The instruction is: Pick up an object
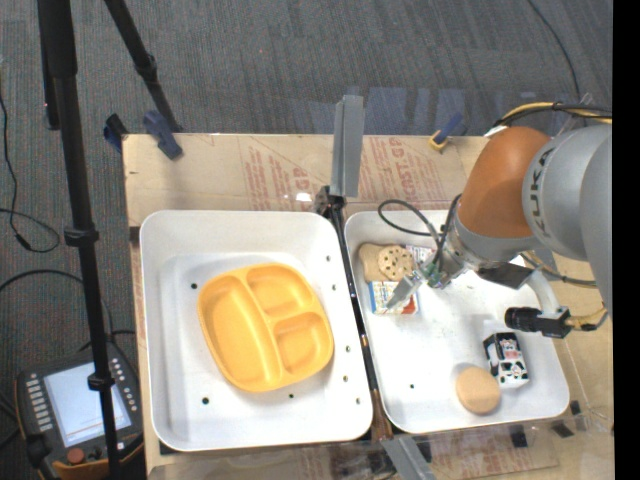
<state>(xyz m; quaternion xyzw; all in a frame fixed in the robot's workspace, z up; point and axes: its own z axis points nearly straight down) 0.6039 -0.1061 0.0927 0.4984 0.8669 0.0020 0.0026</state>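
Nothing is lifted yet: gripper [408,290] sits low over the small carton [392,297] near the right bin [560,393]'s left edge; its grip cannot be told.

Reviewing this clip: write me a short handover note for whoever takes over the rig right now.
Gripper: low in the right bin, over the small carton; whether it grips anything cannot be told.
Right bin also holds a tan perforated disc beside the carton, a small black-and-white box and a round tan block near the front.
Left bin holds the yellow divided tray.
Done: arm positioned at the carton.
Left: confirm a grasp and lift.
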